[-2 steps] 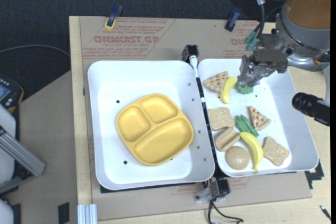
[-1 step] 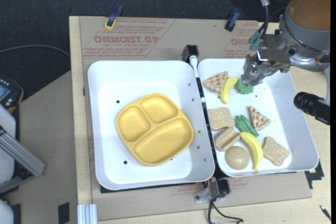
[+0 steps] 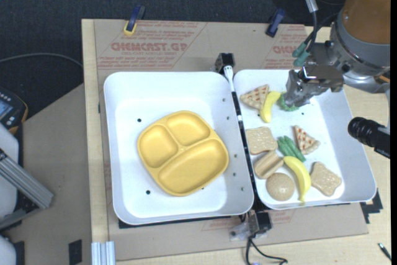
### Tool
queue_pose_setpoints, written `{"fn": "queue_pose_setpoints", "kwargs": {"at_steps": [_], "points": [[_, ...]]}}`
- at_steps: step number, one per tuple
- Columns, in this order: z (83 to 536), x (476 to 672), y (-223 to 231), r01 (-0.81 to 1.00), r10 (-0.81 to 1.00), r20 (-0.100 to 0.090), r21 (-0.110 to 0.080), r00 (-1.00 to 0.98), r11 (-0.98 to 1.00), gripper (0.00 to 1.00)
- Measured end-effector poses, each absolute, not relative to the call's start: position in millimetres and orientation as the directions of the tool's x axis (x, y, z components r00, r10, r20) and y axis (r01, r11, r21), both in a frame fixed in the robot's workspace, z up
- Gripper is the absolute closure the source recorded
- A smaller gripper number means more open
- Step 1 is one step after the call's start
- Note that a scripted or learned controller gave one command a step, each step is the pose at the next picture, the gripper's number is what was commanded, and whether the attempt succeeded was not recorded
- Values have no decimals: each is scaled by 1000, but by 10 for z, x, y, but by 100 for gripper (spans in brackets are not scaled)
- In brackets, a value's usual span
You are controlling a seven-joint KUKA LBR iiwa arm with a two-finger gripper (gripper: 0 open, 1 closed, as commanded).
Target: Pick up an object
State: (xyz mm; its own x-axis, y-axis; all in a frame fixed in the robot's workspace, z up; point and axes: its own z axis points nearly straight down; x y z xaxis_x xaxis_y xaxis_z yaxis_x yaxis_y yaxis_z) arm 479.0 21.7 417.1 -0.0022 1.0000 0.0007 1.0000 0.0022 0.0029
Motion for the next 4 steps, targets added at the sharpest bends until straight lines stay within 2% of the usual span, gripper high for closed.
{"fn": "queue_pose_setpoints", "kwargs": {"at_steps": [1,2,3,4], "points": [[4852,4797,828,1000,1000,3,10,-8,7,100],[3565,4780,803,1000,1000,-3,-15,2,-2,100],[3588,4791,1196,1000,1000,1,0,-4,4,100],[3700,4800,1177,1000,1000,1,3,1,-1,100]]}}
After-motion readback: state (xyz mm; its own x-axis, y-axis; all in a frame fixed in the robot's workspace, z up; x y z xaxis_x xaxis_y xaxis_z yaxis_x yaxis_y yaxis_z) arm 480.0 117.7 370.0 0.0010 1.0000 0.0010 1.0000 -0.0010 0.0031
